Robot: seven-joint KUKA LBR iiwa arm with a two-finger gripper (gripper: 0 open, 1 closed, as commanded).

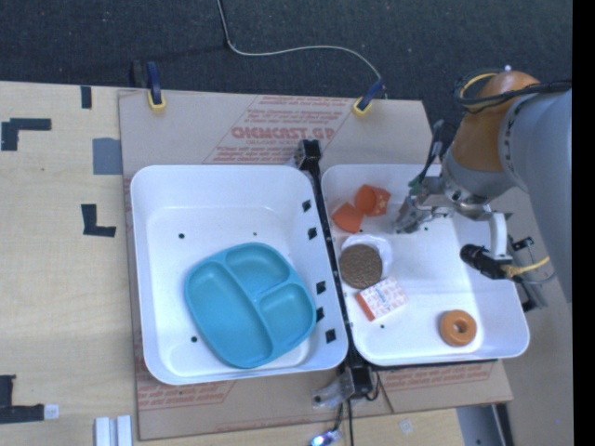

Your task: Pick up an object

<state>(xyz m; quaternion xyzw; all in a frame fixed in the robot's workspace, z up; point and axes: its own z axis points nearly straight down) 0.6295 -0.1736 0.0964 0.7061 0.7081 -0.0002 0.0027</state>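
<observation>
Cardboard sheet [279, 133] covered the bench, clamped at the back, with two white bins on it. Nearest the gripper [409, 219] lay an orange cup [363, 208] on its side, up in the right bin [497, 342] toward the divider; that looked the likeliest pick. Gripper sat low in the same bin, just beside the cup on its right, apart from it. Nothing seen between the fingers. Jaw state could not be told; tips too small and dark against the wrist.

Below the cup: brown disc [361, 265] on a white piece, then a red-and-white packet [382, 299], both near the divider. A doughnut [457, 327] lay well apart at the front right. Left bin [149, 249] held a blue divided plate [249, 303].

Risks, as judged: cup on its side could roll or skid toward the divider if nudged from the right, leaving the jaws to close on air. A curved wall gives poor purchase. Descent slightly off could pin the rim against the bin floor, or catch the disc close by.
</observation>
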